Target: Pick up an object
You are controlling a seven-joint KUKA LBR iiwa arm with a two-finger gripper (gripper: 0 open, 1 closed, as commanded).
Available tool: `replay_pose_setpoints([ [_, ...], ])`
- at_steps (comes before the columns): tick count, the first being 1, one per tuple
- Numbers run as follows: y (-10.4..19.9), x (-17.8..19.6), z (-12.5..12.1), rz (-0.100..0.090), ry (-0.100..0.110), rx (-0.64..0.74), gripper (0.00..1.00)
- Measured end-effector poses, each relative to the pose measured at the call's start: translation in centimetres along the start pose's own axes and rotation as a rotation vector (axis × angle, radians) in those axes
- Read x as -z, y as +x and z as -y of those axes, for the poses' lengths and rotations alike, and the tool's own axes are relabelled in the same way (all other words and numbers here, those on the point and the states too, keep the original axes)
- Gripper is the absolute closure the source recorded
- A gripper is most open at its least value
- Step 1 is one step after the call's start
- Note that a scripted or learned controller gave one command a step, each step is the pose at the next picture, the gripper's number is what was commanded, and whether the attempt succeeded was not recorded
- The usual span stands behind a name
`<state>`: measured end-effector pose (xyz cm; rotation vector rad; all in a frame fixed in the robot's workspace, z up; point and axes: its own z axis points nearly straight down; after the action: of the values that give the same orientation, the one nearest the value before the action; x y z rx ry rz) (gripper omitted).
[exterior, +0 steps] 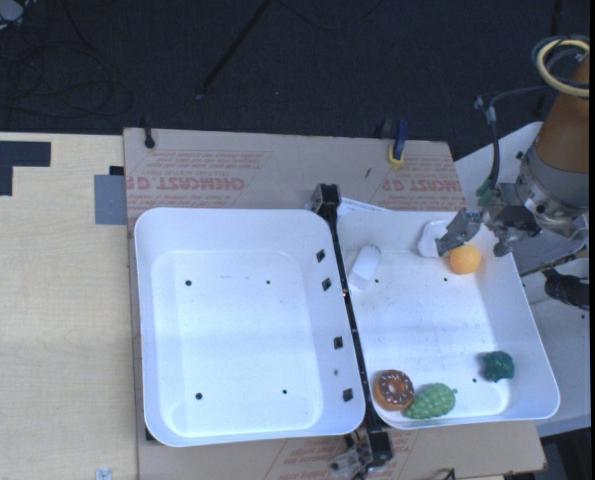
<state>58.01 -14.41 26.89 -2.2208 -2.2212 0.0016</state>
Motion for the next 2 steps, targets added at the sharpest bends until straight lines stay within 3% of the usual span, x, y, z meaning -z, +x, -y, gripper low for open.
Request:
replay_pose_setpoints([
  [1, -6.95, -3.30, 1.45, 0.001, 0.005, -0.005, 0.00],
  [2, -6.67, -3.12, 1.33, -0.001, 0.001, -0.002, 0.00],
])
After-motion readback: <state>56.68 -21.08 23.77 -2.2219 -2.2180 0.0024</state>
